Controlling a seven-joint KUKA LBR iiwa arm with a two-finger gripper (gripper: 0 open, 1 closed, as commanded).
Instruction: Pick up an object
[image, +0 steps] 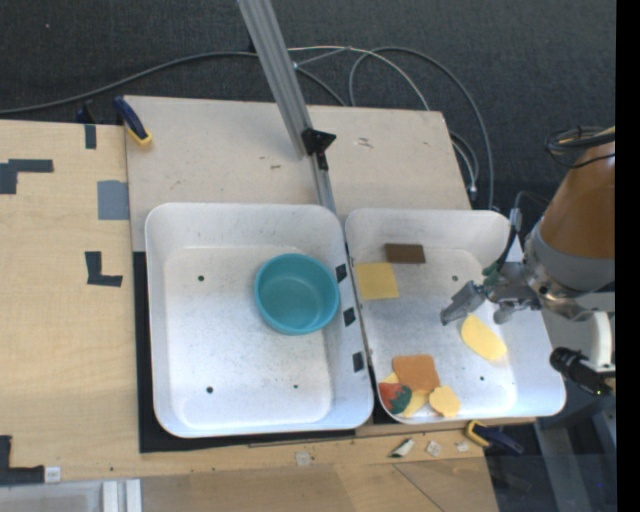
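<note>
Claw: the grey two-finger claw (478, 303) hangs in the right of the frame over the right white bin (520, 405); fingers spread, nothing between them.
Nearest thing: a flat yellow oval piece (484, 340) lies just below the claw, on the bin floor.
Same bin: pale yellow square (377, 281), dark brown block (404, 253), orange slab (415, 372).
Left white bin (170, 300): round teal plastic bowl (295, 292), upright, centre.
</note>
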